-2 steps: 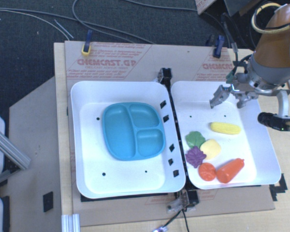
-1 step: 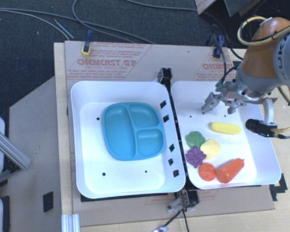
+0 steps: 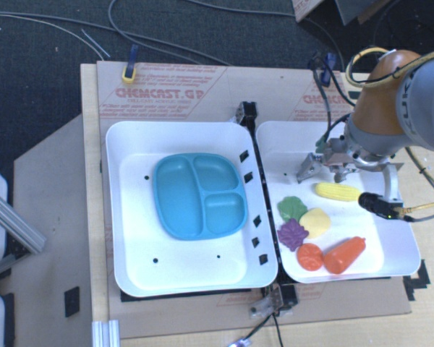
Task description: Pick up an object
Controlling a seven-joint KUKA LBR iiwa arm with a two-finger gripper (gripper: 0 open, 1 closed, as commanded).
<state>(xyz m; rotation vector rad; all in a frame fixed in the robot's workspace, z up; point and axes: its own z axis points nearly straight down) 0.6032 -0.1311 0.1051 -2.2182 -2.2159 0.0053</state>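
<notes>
**Arm Over the Right Bin, Toy Food Untouched**

Lowest in the view, along the right bin's (image 3: pixel 401 262) front edge, lie a red tomato (image 3: pixel 309 256) and an orange carrot (image 3: pixel 345 254), side by side and just apart. By size, the list starts with the left bin (image 3: pixel 123 215), which sits against the right bin's left wall; it holds a blue divided plate (image 3: pixel 200 194) lying flat near its middle. The right bin itself carries all the toy food, gathered in its front half. The arm (image 3: pixel 398 107) hangs over the right bin's rear half, and its gripper (image 3: pixel 331 169) sits low there with its fingers spread apart and nothing between them. A yellow corn cob (image 3: pixel 338 191) lies just in front of the gripper. Toward the right bin's left wall sit a green leafy piece (image 3: pixel 292 208), a pale yellow fruit (image 3: pixel 316 223) and a purple grape bunch (image 3: pixel 292 233), clustered close together.
</notes>
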